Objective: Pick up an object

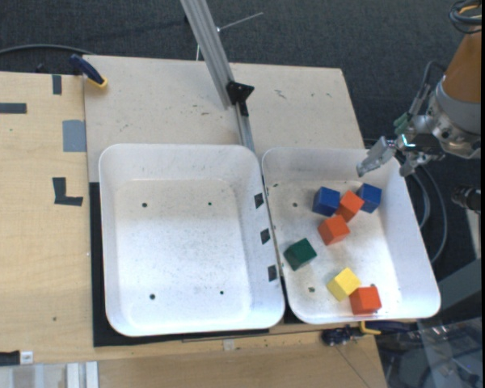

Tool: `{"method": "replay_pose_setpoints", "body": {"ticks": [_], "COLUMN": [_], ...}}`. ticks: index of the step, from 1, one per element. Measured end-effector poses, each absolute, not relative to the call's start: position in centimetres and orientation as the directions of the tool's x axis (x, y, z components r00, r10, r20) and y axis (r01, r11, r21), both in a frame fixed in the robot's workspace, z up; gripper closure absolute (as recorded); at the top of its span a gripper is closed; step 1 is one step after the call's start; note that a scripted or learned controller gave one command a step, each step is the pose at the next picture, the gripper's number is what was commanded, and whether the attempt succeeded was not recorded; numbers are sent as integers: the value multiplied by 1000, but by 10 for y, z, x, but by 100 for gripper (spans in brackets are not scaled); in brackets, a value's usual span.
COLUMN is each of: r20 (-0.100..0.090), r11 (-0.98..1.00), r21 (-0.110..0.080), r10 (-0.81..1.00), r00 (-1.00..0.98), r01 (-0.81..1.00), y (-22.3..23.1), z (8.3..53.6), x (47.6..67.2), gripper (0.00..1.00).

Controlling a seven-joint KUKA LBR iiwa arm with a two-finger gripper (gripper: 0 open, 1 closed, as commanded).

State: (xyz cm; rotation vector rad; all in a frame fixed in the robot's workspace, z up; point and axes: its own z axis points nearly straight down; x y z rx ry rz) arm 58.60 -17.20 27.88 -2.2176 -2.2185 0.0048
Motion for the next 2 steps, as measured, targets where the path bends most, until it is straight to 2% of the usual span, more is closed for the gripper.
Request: {"method": "replay_pose_setpoints", "body": {"ticks": [1,2], "r20": [0,1], "r11": [2,1], "r21": [-1,-8], "r10": [1000,1000], "r00": [-2,-1], "r01": [1000,1000], "y": [-172,-170], "z": [281,217], "x": [587,584], "gripper": [0,0]}}
